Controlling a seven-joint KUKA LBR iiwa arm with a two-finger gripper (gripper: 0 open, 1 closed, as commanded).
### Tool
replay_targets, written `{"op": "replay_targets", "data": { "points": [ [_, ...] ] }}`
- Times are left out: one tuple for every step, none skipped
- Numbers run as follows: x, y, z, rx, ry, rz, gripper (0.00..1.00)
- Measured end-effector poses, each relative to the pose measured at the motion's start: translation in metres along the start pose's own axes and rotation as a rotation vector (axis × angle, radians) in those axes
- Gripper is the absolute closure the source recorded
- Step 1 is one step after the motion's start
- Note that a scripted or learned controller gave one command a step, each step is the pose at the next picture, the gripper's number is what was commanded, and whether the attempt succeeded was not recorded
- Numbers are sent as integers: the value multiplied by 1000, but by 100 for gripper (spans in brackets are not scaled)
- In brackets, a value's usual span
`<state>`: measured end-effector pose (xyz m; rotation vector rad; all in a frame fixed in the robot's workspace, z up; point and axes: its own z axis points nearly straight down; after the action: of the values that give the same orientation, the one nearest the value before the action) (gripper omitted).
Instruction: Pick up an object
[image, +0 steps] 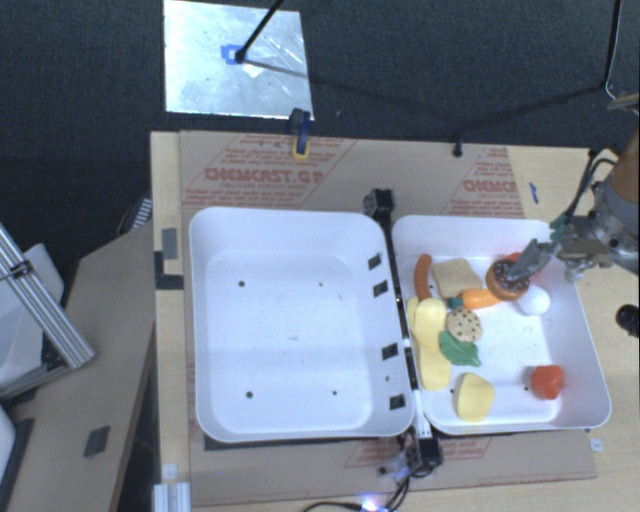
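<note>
**Left bin open, right bin crowded**

The left bin (290, 325) offered free passage. In the right bin (575, 345), toy food (448, 330) crowded the left half; the tomato (546, 381) and white egg (535, 300) flanked bare floor near its right wall.

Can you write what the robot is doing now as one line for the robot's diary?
gripper: low in right bin, at donut | grasp: unconfirmed | nearby: carrot, egg | left bin: nothing added

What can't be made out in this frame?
- Gripper: whether it grips anything; too small and blurred in the camera view.
- Doughnut: its upper edge is hidden by the gripper.
- Arm: cut off by the right edge.
- Green piece beside the cookie: too small to identify.
</note>
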<state>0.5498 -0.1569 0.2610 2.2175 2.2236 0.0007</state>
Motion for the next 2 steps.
{"op": "replay_targets", "data": {
  "points": [
    [105, 21, 81, 6, 6, -11, 0],
    [59, 108, 174, -1, -11, 1, 0]
  ]
}}
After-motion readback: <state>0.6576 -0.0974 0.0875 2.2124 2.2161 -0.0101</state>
